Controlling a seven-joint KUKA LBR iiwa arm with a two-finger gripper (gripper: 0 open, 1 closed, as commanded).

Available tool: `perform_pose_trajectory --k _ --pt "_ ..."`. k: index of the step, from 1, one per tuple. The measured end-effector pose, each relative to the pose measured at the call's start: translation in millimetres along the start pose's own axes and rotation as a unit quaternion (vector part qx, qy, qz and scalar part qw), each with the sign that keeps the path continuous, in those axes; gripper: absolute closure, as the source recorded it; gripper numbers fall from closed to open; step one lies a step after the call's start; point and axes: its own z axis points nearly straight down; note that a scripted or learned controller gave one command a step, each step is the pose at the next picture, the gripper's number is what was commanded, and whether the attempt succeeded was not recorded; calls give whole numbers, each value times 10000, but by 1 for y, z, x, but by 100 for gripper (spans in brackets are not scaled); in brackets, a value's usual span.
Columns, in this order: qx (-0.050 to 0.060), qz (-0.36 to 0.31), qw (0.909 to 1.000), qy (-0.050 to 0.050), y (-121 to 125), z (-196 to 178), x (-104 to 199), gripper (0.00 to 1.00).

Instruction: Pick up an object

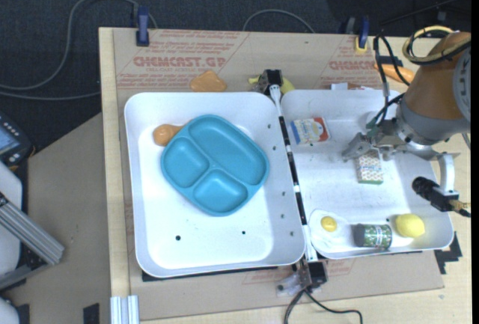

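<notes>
Objects for picking are spread over the right shallow white bin [419,113]. Nearest the camera, along its front edge, a small white piece with a yellow centre, like a toy fried egg [328,224], is seen, then a dark green cylindrical can lying on its side [373,236], and just beside that a yellow lemon-shaped toy [409,225]. Further back, near the middle of this bin, a small pale speckled packet [370,168] lies flat. Towards the far left corner a white, red and blue flat packet [308,130] is found. Bare bin floor is left between the packets and the front row.

The left shallow white bin [150,225] is taken up largely by a blue plastic divided plate with three compartments [214,164], each of them holding nothing. An orange rounded toy [165,135] is tucked against the plate's far left edge. Bare floor is left along the bin's front and left sides.

The gripper [372,144] of the grey and orange arm is held over the right bin, directly above the far end of the speckled packet. Whether the fingers are spread or pressed together cannot be told, and nothing is seen pinched between them.

Beyond the bins, on the brown paper-covered desk [224,53], an orange lump [208,81] rests.
</notes>
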Motion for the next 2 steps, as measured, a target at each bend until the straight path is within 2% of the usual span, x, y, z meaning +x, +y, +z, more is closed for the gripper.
perform_pose_trajectory --k 1,2 --pt "-12 1 10000 -4 1 -10 0 100" --pt "-8 1 10000 -3 1 -10 0 0"
